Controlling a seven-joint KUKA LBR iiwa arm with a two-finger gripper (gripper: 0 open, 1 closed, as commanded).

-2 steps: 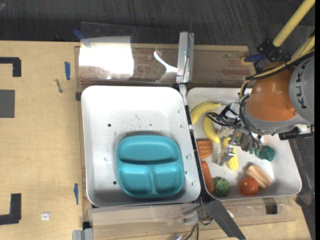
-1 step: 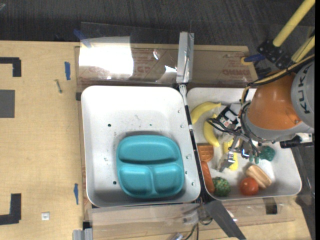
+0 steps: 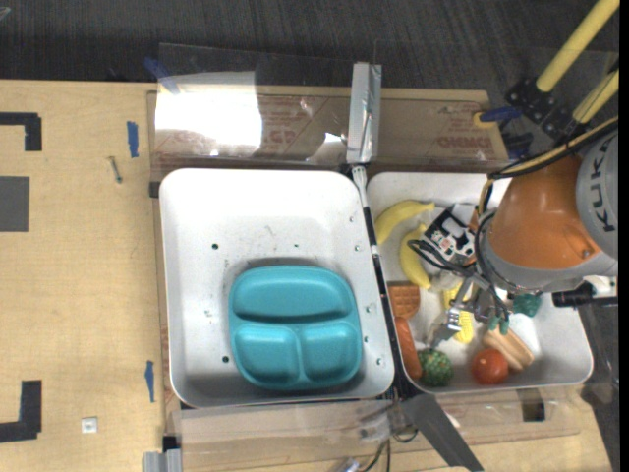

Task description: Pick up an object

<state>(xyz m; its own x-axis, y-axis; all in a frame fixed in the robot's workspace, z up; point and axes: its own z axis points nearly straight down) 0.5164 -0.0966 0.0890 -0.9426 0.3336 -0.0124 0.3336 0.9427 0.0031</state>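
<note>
Scene: KUKA arm (image 3: 541,219) reaches in from right over the right bin (image 3: 580,357); left bin (image 3: 197,214) carries a teal tray (image 3: 295,324), three compartments, lying toward its near side.
Claw: gripper (image 3: 462,315) hangs low among toy food in the right bin; whether it is spread or pressed together can't be told, wrist and cabling mask it; no item visibly pinched.
Candidates: banana (image 3: 398,222) at far left of right bin, curved, partly under the wrist; carrot (image 3: 404,337) along the left wall; broccoli (image 3: 436,367) near-left; tomato (image 3: 489,365) to its right, near wall; sausage (image 3: 513,347) just beside tomato, partly under the arm.
Likely target: unclear; the small yellow piece (image 3: 462,330) right below the claw looks closest, approx.
Handling: all appear hollow plastic play food, prob. light, stiff, smooth; tomato and broccoli round, apt to roll or squirt out of a pinch; banana and carrot long, better taken across the narrow middle.
Grip advice: close across the short axis, centred, w/ straight descent; items crowd each other, so a neighbour may get nudged or caught.
Risk: glossy skins slip; bin wall near carrot leaves little finger room.
Status: pick not yet made, judging by the view.
</note>
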